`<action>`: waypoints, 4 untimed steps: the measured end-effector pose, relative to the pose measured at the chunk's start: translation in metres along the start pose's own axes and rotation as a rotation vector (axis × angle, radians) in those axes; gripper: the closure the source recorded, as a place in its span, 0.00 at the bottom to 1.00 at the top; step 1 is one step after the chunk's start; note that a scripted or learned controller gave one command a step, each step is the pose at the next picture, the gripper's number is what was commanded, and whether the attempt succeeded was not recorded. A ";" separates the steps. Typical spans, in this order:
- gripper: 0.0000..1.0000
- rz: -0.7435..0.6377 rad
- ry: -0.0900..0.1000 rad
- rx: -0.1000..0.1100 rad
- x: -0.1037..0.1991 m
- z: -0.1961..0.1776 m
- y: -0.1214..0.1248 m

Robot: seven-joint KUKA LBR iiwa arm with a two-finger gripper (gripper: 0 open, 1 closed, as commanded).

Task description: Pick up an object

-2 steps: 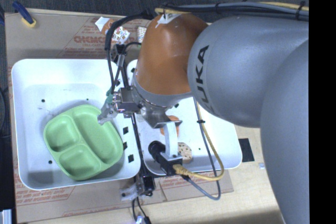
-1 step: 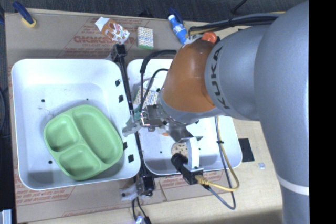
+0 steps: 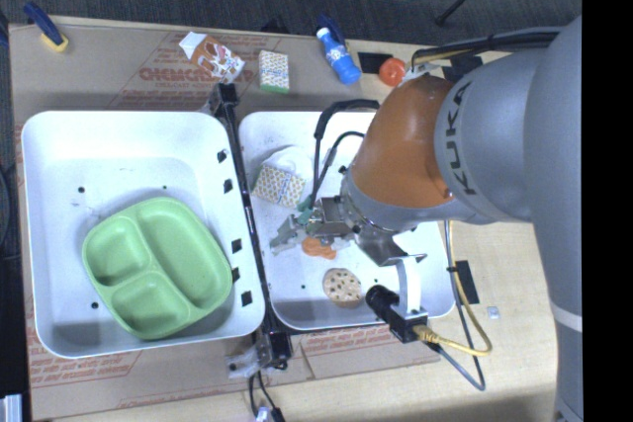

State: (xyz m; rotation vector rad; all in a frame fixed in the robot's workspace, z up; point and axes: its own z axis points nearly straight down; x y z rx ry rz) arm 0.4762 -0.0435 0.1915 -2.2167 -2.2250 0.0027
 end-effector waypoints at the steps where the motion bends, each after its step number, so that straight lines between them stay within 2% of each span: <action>1: 0.00 -0.001 0.000 -0.002 -0.020 -0.078 0.059; 2: 0.00 -0.003 0.001 0.001 0.032 -0.103 0.000; 4: 0.00 -0.002 0.001 0.001 0.032 -0.103 0.000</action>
